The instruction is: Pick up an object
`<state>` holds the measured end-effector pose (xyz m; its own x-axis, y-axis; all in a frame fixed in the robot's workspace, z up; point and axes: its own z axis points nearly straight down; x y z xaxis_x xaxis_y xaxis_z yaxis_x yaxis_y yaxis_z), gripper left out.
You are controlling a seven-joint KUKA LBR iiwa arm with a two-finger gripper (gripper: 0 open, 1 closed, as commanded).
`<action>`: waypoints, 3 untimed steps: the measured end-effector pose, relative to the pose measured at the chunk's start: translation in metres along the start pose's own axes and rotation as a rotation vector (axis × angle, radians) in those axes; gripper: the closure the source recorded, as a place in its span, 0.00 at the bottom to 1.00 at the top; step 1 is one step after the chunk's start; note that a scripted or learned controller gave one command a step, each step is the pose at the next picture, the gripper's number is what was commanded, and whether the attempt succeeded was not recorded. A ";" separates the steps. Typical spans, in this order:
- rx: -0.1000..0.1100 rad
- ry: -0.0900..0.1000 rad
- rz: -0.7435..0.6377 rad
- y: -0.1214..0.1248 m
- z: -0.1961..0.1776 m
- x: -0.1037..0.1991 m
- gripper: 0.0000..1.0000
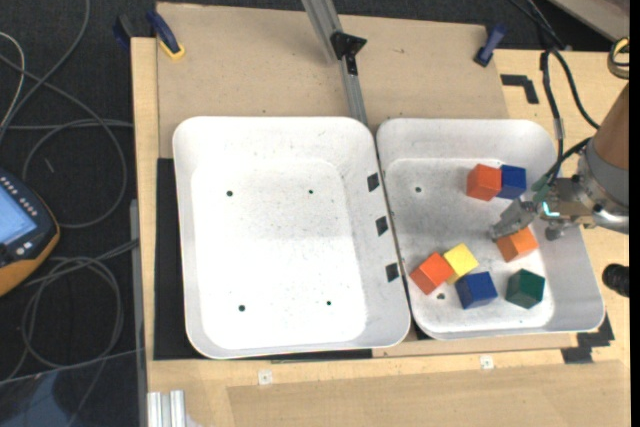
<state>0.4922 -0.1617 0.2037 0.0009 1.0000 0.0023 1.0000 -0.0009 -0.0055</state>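
Seven blocks lie in the right bin (400, 245); the left bin (200, 155) sits alongside. The gripper (520, 220) hangs just above an orange block (517, 244) near the bin's right wall. Risk, as a judgement: the green block (525, 288) and blue block (476, 288) lie near, so an off-centre descent could push the orange block aside or pinch a corner, letting it slip. Whether the tool stands wide or narrow cannot be told; nothing is seen held between its tips.
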 end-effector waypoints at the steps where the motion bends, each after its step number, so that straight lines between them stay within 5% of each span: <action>1: -0.005 -0.001 -0.001 0.001 -0.002 0.000 0.00; 2: 0.001 0.001 -0.001 0.009 0.056 0.001 0.00; 3: -0.024 -0.010 -0.001 0.015 0.086 -0.002 0.00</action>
<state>0.5065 -0.1633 0.1173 0.0001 1.0000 -0.0074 0.9998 0.0000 0.0186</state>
